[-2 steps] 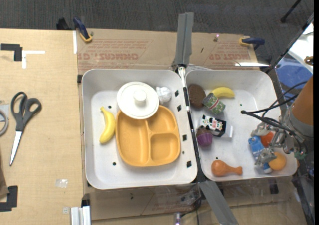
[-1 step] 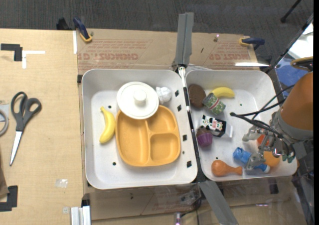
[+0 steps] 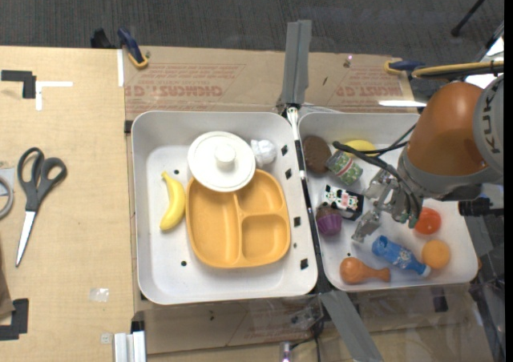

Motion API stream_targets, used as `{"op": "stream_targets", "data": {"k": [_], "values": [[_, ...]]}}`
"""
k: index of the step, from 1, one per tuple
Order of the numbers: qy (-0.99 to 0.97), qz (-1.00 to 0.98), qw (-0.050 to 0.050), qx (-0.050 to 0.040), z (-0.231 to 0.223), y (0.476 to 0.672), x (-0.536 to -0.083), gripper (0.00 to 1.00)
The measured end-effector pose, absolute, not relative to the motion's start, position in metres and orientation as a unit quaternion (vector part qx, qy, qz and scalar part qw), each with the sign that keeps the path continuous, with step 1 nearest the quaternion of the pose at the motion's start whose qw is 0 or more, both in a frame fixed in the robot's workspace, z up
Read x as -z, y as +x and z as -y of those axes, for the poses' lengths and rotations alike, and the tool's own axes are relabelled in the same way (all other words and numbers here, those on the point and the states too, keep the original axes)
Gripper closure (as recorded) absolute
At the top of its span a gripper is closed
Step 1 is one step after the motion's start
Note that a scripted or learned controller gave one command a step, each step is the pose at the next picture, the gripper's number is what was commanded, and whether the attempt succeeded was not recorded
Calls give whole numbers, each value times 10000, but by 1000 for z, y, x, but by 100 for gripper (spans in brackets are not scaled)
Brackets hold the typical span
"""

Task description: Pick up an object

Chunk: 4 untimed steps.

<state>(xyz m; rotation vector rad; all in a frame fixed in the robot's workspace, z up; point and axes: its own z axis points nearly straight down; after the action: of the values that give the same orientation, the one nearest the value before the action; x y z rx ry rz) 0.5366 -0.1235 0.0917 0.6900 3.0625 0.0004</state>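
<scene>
While the tool (image 3: 375, 212) hangs over the right bin (image 3: 457, 272), can't tell its grip.
Blue bottle (image 3: 398, 255) lies just below it, apart.

— What's around the gripper (image 3: 373, 212) right now?

— I've got it low over the right bin (image 3: 461, 272), fingers hanging slightly apart with nothing between them. Just below it lies a blue bottle (image 3: 398, 256); past that, an orange pear-shaped toy (image 3: 362, 271). To its right sit a red ball (image 3: 428, 222) and an orange (image 3: 435, 254).

— And on the other side?

— Just left of it there's a small black-and-white toy (image 3: 343, 201) and a purple ball (image 3: 329, 223). Above it, a green can (image 3: 345, 166), a brown lump (image 3: 317, 153) and something yellow (image 3: 360, 145). Well off to the left, in the other bin (image 3: 148, 216): a divided orange tray (image 3: 238, 222), a white lid (image 3: 221, 161), a banana (image 3: 172, 201).
</scene>
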Motion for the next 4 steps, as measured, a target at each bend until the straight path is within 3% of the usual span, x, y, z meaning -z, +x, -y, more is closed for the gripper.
{"op": "stream_targets", "data": {"k": [1,2,3,4], "values": [[1896,-9819,29,2,140,615,-94,0],[2611,-9653,2,-1,131,524,-92,0],[2562,-9666,47,1,121,480,-94,0],[2547,-9670,46,0,121,481,-102,100]]}}
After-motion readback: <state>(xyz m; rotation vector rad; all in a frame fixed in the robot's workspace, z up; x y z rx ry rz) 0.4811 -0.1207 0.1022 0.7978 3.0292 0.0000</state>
